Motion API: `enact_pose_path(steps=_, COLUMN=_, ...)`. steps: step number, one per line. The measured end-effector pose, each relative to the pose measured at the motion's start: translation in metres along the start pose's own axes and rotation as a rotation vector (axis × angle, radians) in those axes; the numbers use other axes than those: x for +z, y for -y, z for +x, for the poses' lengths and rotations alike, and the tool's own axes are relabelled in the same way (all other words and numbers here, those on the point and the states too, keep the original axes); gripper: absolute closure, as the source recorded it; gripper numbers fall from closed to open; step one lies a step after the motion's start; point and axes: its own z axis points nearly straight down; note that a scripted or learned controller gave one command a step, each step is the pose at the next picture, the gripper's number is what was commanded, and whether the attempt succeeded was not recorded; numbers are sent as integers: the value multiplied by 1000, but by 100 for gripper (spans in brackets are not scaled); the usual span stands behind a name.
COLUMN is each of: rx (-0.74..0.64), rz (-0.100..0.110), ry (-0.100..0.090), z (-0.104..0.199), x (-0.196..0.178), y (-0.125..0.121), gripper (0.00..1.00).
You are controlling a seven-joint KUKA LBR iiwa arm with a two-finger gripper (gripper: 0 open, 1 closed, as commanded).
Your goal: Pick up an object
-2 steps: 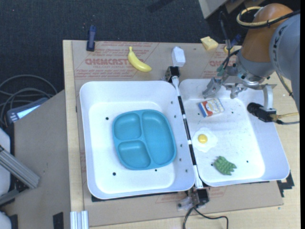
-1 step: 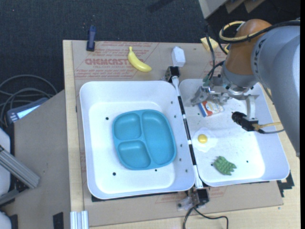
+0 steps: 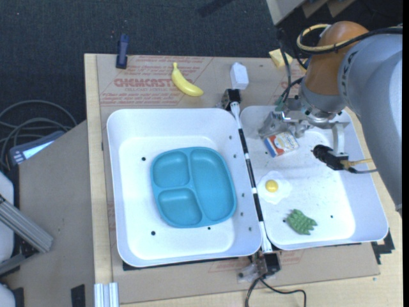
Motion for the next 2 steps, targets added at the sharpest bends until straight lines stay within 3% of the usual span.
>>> enact_pose_path(steps=1, rx=0, rz=4, ry=-2, z=11, x=1, y=15, gripper=0)
enact_pose_path(steps=2, rx=0, rz=3, ry=-1, z=11, x=-9, y=14, gripper=100)
